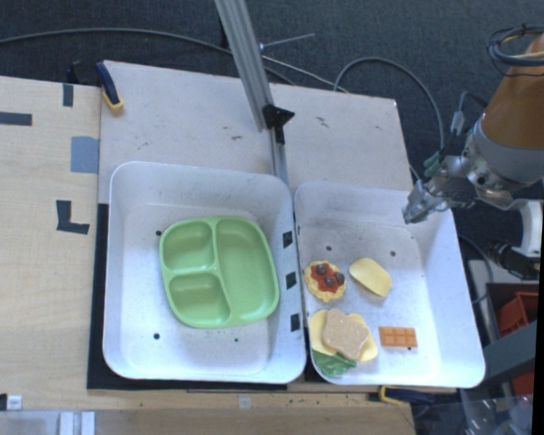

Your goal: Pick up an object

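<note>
Yellow wedge lies mid-way in the right bin, with my gripper poised near that bin's far right corner, so the piece sits toward the counter's near edge and slightly left. Gripper state: I cannot tell.

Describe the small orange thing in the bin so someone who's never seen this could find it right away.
Look in the right white bin, the one holding toy food. Near its front right corner lies a small orange wafer, just right of the sandwich. It is the only flat, rectangular, grid-marked piece; the neighbours are rounded.
</note>
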Robot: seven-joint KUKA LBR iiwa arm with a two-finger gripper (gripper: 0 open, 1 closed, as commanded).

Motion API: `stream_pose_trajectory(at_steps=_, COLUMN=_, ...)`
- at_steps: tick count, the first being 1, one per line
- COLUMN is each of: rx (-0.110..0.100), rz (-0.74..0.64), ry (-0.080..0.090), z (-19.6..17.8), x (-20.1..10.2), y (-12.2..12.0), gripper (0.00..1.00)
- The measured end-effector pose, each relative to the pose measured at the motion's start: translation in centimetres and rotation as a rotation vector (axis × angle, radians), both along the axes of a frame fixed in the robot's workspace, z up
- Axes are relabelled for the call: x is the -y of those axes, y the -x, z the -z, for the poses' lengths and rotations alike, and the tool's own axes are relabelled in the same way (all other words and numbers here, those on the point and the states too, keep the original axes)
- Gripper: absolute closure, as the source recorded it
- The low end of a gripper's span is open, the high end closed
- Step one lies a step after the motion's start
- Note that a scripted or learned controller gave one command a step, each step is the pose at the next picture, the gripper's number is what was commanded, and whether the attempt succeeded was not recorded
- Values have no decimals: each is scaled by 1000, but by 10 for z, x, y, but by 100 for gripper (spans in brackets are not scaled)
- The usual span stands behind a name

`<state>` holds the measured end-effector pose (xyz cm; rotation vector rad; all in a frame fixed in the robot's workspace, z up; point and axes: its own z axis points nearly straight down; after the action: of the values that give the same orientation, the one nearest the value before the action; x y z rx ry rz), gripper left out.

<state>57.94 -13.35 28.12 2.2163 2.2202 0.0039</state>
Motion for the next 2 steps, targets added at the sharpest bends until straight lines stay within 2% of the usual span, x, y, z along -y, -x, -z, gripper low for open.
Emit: stream_pose_trajectory(at_steps=2, rx=-7, rz=-4, ry=-3, z=2, x=-105, y=16, gripper=100)
